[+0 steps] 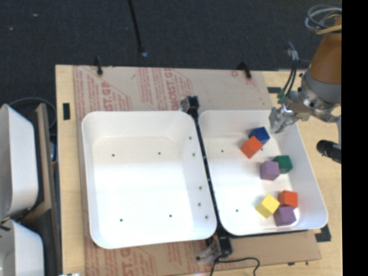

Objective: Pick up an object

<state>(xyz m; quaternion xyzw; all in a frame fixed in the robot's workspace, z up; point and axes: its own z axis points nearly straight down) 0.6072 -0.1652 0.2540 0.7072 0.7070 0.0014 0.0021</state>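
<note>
The right bin [230, 211] holds several small blocks. A blue block [260, 134] and an orange block [251, 147] touch near the bin's far side. A purple block [269, 170] and a green block [283, 164] sit side by side in the middle right. Near the front right corner lie a yellow block [267, 206], a second orange block [288, 198] and a second purple block [285, 215]. My gripper [280, 123] hangs at the bin's far right, just right of and above the blue block, with nothing visibly in it.
The left bin [144, 177] sits beside the right one, with a black divider clamp [190, 104] at their far junction. The arm's orange band [328, 62] rises at the right edge. A wooden board [144, 88] lies under both bins.
</note>
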